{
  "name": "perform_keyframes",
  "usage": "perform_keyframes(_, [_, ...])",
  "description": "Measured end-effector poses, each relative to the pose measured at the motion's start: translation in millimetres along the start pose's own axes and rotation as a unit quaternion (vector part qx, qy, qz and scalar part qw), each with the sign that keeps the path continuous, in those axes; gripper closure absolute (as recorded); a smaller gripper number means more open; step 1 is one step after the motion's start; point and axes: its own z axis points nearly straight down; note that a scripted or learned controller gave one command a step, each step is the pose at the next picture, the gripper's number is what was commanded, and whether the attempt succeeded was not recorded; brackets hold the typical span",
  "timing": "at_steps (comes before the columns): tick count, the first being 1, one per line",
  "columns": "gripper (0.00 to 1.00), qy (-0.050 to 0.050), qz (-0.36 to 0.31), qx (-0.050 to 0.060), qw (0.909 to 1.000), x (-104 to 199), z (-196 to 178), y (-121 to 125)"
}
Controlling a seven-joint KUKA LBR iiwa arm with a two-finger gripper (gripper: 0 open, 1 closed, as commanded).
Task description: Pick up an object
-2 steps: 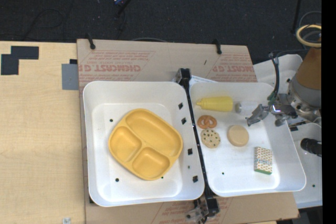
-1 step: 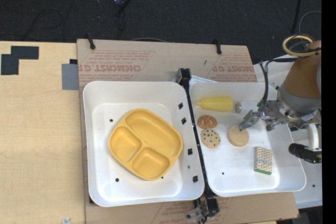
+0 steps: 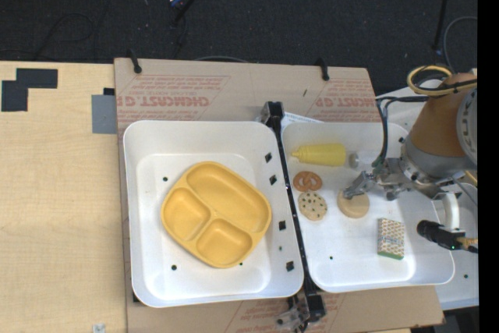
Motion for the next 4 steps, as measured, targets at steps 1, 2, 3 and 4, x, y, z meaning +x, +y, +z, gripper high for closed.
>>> perform_keyframes(1, [1.00, -0.002, 0.000, -0.005, 1.0000, -1.3, -14.7, 2.6])
perform_keyframes(2, [1.00, -0.002, -0.001, 0.000, 1.0000, 0.3, -57.3, 1.3])
perform_keyframes(3, [1.00, -0.002, -0.002, -0.002, 1.0000, -0.5, -113.0, 12.3])
perform_keyframes(4, [1.00, -0.002, -0.002, 0.000, 1.0000, -0.8, -129.4, 12.6])
